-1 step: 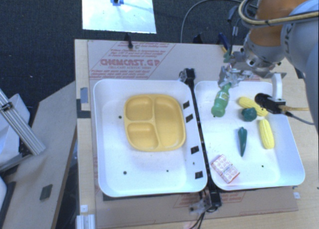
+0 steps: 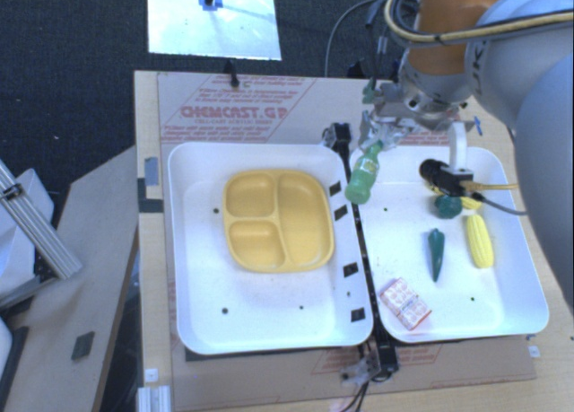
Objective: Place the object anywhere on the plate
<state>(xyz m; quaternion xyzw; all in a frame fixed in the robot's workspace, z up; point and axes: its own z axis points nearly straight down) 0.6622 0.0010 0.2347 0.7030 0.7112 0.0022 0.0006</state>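
Smooth, slightly glossy white plastic for both bins (image 2: 269,329), and a matt yellow plastic look for the divided plate (image 2: 276,220). Glossy green plastic on the small bottle (image 2: 362,182) between the metal-looking fingers of the gripper (image 2: 377,143), under a shiny orange band (image 2: 453,6) and smooth grey shell of the arm (image 2: 529,51). Dull brown cardboard with red print on the sheet (image 2: 242,109) below the bins, rough dark carpet-like cloth on the floor (image 2: 72,60), and a bright reflecting metal-like square (image 2: 213,6) at the top.
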